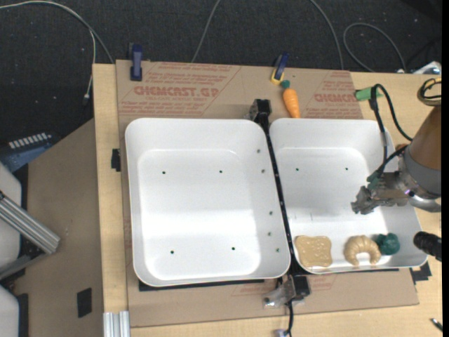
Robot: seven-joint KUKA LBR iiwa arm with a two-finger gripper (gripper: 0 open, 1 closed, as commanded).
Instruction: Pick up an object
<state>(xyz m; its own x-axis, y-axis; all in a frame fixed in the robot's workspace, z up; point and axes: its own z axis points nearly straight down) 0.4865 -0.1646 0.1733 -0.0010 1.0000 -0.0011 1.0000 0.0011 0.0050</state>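
Observation:
The right white bin holds three small things along its near edge: a tan slice of toast, a pale croissant and a dark green round piece. My gripper reaches in from the right and hangs over the bin's right half, a little above and behind the croissant. Its dark fingers point left and I see nothing between them. An orange carrot lies outside the bins on the cardboard behind the right bin.
The left white bin sits beside the right one, joined by black clamps. Blue clips pin the cardboard at the back. A black cable with a green plug arcs over the right bin's far corner.

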